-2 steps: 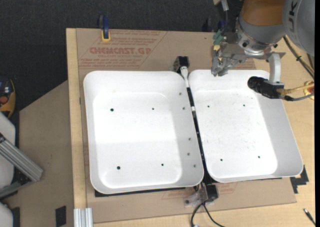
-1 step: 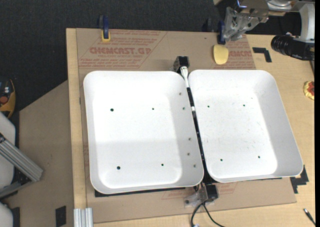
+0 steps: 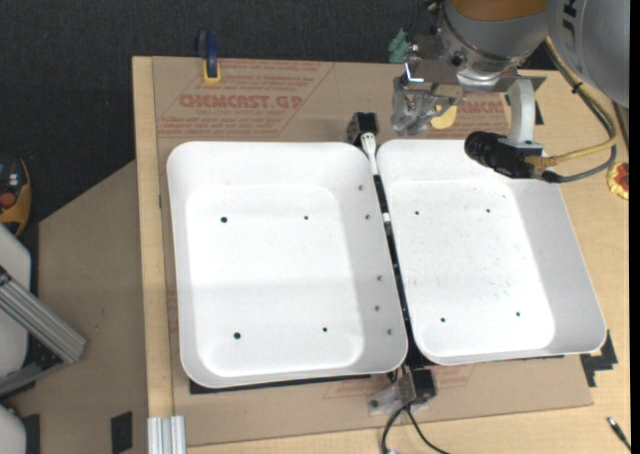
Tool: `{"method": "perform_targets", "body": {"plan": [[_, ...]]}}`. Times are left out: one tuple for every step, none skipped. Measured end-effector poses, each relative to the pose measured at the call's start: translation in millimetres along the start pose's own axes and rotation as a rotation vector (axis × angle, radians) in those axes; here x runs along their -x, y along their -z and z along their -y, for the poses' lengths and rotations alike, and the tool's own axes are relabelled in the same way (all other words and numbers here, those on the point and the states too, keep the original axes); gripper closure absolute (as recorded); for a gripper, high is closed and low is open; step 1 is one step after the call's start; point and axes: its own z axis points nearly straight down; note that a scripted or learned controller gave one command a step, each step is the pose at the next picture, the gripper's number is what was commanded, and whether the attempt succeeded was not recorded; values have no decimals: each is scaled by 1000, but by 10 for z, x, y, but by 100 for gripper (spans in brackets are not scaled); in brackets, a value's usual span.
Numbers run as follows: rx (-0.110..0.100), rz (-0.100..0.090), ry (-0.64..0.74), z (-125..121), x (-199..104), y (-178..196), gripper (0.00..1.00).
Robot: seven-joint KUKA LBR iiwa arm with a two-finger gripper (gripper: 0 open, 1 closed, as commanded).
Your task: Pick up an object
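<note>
- The table [image 3: 110, 272] is seen to be covered by a brown board, printed in red lettering along its far edge, with dark speckled floor [image 3: 90, 2] behind it.
- Two shallow white bins are set side by side on the board: the left bin [image 3: 190, 242] and the right bin [image 3: 560, 272], their inner rims touching along a dark strip fitted with small screws.
- The grey arm [image 3: 500, 2], with its orange band, is seen reaching in from the upper right, above the far edge of the right bin.
- A black cylindrical fitting [image 3: 497, 154] with a yellowish cable is seen just beside the arm, over the right bin's far rim.
- The tool [image 3: 415, 114] is held just beyond the far rim of the right bin; whether it is spread or pressed together cannot be told.
- A small yellowish object [image 3: 443, 118] is seen right beside the tool, over the board past the bin's rim; whether it is pinched cannot be told.
- A blue and yellow clamp [image 3: 209, 55] is fixed at the board's far left edge.
</note>
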Motion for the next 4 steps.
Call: {"method": "perform_targets", "body": {"plan": [[3,0,1,-431,-409,-748,100],[11,0,-4,-266,-194,-437,100],[11,0,-3,-63,-171,-227,100],[12,-1,-1,356,-240,121,100]]}}
